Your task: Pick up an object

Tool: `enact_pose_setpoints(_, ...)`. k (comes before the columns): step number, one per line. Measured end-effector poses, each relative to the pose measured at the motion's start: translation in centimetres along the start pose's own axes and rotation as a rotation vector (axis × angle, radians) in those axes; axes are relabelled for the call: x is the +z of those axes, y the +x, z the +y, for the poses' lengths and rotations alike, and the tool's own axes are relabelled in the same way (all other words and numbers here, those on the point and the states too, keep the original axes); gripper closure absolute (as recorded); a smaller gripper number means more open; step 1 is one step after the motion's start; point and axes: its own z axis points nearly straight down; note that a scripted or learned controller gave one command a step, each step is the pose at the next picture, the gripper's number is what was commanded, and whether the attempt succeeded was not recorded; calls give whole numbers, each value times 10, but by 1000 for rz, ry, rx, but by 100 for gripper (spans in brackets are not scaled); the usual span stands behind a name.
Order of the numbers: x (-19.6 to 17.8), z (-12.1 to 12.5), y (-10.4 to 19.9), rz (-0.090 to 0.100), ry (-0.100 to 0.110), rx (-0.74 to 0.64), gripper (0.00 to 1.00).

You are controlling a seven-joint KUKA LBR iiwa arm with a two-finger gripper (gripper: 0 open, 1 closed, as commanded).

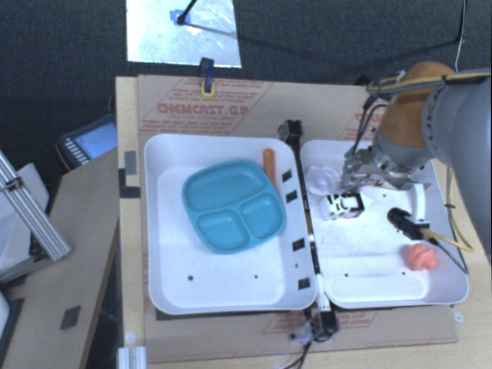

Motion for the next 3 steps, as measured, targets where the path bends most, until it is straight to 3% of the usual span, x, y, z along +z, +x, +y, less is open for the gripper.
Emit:
enact_pose_setpoints(2, -106, -3, 7, 0, -3, -3, 100)
enact_pose_setpoints(3, -104, -2, 7, 0, 0, -3, 100)
